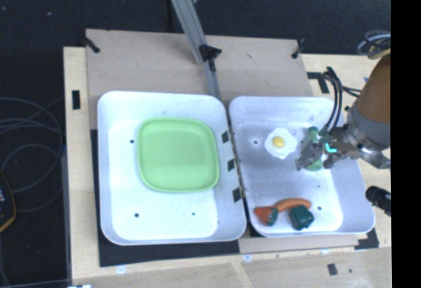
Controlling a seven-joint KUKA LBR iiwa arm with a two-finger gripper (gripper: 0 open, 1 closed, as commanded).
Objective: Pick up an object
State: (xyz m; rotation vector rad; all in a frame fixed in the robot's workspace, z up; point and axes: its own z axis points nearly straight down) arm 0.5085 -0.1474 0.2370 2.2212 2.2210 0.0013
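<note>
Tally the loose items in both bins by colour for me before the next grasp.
Light green: 1, square plate in the left bin
White and yellow: 1, fried egg
Orange: 2, carrot-like stick and small chunk
Dark green: 1, lump
Total: 5

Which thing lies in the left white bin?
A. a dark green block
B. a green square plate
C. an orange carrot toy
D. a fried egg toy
B: the green square plate lies flat in the left bin, while the fried egg toy lies in the right bin.
</note>
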